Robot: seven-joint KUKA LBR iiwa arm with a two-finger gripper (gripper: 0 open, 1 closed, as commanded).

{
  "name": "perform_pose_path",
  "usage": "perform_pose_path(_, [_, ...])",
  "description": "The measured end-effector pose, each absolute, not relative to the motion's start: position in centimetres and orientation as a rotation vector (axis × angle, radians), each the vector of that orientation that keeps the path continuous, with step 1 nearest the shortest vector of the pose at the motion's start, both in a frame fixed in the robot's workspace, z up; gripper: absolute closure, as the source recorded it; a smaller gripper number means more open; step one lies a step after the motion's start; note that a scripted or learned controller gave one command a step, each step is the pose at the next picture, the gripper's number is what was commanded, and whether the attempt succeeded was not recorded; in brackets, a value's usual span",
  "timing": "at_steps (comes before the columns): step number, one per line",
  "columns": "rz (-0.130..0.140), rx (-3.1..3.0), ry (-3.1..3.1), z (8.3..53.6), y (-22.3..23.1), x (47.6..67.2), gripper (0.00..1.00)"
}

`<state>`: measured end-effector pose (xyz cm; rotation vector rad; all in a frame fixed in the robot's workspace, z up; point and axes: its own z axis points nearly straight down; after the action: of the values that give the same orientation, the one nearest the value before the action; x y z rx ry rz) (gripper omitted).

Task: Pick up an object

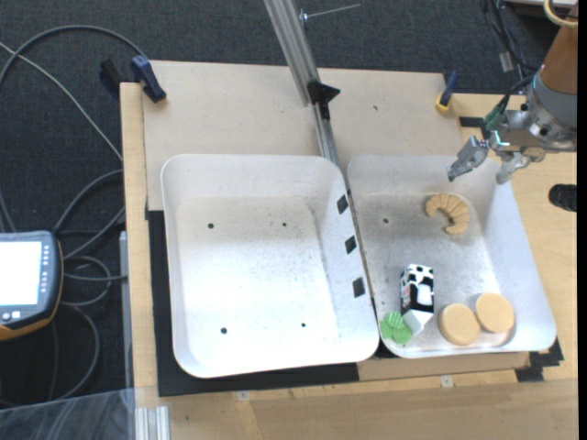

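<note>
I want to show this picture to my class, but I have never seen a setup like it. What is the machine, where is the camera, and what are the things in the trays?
The photo comes from one fixed camera above a wooden bench, looking down at a slant. Two shallow white bins sit side by side. At the upper right is the end of a robot arm; its gripper, two spread fingers with nothing between them, hangs over the far edge of the right bin.

That bin holds small toy-like objects: a tan croissant, a black-and-white carton, a small green piece and two round tan discs. The left bin shows small dark specks. The arm's job is to pick up an object; nothing is held yet.
</note>
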<state>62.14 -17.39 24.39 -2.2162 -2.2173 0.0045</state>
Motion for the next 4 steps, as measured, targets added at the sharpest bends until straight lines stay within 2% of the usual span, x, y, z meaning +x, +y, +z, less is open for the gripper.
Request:
perform_pose_path(1, [0.002, -2.217, -2.221, 24.7, -17.4, 62.2, 0.0])
perform_pose_path(3, [0.007, -2.216, -2.215, 14.0, -17.3, 60.6, 0.0])
perform_pose_path(4, [-0.005, -2.223, -2.225, 9.6, -17.3, 60.9, 0.0])
